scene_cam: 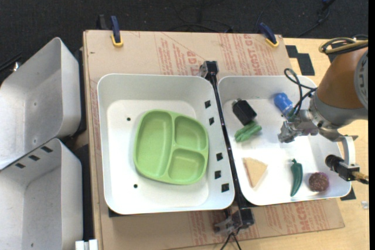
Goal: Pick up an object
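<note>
The pincer (287,133) hangs low in the right bin (266,82), and whether it is open or closed cannot be told. A blue object (283,102) lies just above it, a green pepper (296,177) just below, a green bundle (248,132) to its left. A black block (243,110), a tan wedge (255,171) and a dark red ball (319,182) lie farther off. A green divided plate (171,147) sits in the left bin (117,91).

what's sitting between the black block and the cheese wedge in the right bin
The green pickle lies between the black block and the cheese wedge, seen from the overhead camera.
</note>
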`<act>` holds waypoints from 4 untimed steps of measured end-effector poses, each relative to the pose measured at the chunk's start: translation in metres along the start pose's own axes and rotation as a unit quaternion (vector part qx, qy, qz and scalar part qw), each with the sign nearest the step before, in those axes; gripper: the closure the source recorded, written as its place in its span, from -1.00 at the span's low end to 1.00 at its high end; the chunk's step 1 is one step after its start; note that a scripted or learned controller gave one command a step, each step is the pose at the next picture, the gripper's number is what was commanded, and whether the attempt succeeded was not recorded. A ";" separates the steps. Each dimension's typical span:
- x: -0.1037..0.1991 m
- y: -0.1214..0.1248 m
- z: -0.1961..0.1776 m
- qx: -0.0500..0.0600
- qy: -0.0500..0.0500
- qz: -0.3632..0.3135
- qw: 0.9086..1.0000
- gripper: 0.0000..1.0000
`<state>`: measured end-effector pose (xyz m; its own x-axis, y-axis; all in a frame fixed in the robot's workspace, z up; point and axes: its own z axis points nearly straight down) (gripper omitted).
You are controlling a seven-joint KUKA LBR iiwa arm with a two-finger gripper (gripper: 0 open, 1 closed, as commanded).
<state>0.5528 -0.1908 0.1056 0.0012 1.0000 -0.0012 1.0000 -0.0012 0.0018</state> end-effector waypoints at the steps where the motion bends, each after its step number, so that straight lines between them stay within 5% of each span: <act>1: 0.005 -0.001 -0.044 -0.001 0.000 -0.002 1.000 1.00; 3: 0.000 -0.006 -0.114 -0.001 0.000 -0.001 1.000 1.00; 4: 0.057 -0.007 -0.106 0.002 0.002 -0.004 1.000 1.00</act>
<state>0.5460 -0.1339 0.2113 -0.0071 1.0000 0.0020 1.0000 0.0071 -0.0022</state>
